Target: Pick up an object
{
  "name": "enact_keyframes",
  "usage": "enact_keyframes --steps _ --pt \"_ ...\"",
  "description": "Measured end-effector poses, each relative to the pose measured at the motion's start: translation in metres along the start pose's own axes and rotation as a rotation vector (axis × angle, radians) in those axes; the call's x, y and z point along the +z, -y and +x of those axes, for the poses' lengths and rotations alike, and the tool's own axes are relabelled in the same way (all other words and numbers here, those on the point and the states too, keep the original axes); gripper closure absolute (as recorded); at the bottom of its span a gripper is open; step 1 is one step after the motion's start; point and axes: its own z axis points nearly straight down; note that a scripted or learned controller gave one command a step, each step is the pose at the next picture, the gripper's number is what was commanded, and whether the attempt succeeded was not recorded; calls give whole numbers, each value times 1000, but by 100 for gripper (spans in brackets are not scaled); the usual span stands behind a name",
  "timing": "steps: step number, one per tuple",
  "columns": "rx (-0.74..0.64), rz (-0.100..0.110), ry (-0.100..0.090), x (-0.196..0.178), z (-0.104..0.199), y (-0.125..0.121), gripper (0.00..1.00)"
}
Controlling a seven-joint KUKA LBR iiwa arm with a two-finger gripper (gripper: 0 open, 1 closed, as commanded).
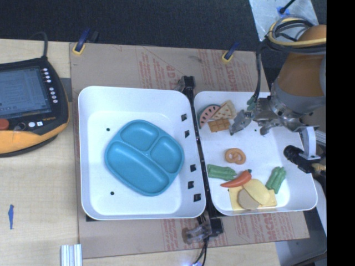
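Note:
Toy food lies in the right bin [299,201]: a watermelon slice [209,113], a tan wedge [227,110], an orange waffle piece [218,126], a pretzel [235,156], a green bean pod [220,172], a red chili [238,179], a green pickle [275,179] and yellow slices [254,194]. My gripper [253,125] hovers over the bin's upper middle, just right of the waffle piece and above the pretzel. Its two dark fingers stand apart, open, with bare bin floor between them.
The left bin [91,148] holds a blue divided plate [145,157]. A control pendant [28,107] sits on the bench at the far left. The arm's body and cables [297,76] cover the right bin's upper right corner.

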Motion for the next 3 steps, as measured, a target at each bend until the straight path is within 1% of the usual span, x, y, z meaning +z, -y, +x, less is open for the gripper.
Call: enact_keyframes --steps 1,2,3 --pt "1 9 -1 115 -10 24 0" --pt "0 -2 2 96 -12 20 100" --pt "-6 -8 -2 3 72 17 100"
